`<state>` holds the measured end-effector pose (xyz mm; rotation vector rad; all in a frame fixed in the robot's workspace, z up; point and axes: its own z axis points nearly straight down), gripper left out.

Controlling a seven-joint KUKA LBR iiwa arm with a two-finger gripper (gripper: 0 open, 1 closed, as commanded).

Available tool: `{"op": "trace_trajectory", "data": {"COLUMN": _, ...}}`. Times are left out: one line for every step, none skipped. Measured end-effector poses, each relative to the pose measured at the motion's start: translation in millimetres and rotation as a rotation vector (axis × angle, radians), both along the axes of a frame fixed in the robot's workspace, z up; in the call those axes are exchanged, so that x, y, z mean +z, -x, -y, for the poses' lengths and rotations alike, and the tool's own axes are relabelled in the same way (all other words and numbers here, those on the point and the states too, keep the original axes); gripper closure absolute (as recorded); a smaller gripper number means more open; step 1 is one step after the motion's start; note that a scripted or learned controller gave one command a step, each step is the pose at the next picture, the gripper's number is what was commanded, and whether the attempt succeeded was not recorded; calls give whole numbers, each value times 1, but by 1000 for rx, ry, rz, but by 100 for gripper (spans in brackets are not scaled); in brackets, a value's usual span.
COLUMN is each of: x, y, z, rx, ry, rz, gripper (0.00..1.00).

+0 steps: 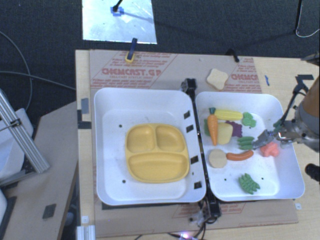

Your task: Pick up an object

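The right bin (287, 176) holds several toy foods: an orange carrot (213, 126), a yellow corn cob (227, 115), a pale yellow block (225, 133), purple grapes (236, 129), green beans (245, 143), a red sausage (239, 156), a tan round biscuit (217, 158), a green leafy piece (248, 183) and a pink piece (271, 150). My gripper (264, 137) reaches in from the right, low over the bin. It sits just right of the green beans and just above the pink piece. Nothing is visibly lifted.
The left bin (110, 109) carries a yellow divided plate (157, 151). A slice of toy bread (217, 78) lies on the bench behind the right bin. The grey arm (306, 126) crosses the right bin's right wall. A small green piece (248, 118) lies beside the corn.
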<state>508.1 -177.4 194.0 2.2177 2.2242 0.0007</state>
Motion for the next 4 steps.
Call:
{"op": "trace_trajectory", "data": {"x": 11, "y": -1, "z": 0, "rx": 3, "ry": 1, "rz": 3, "gripper": 100}}
{"op": "trace_trajectory", "data": {"x": 11, "y": -1, "z": 0, "rx": 2, "ry": 0, "rz": 3, "gripper": 0}}
{"op": "trace_trajectory", "data": {"x": 22, "y": -2, "z": 0, "rx": 5, "ry": 1, "rz": 7, "gripper": 100}}
{"op": "trace_trajectory", "data": {"x": 78, "y": -17, "z": -88, "rx": 11, "ry": -3, "rz": 8, "gripper": 100}}
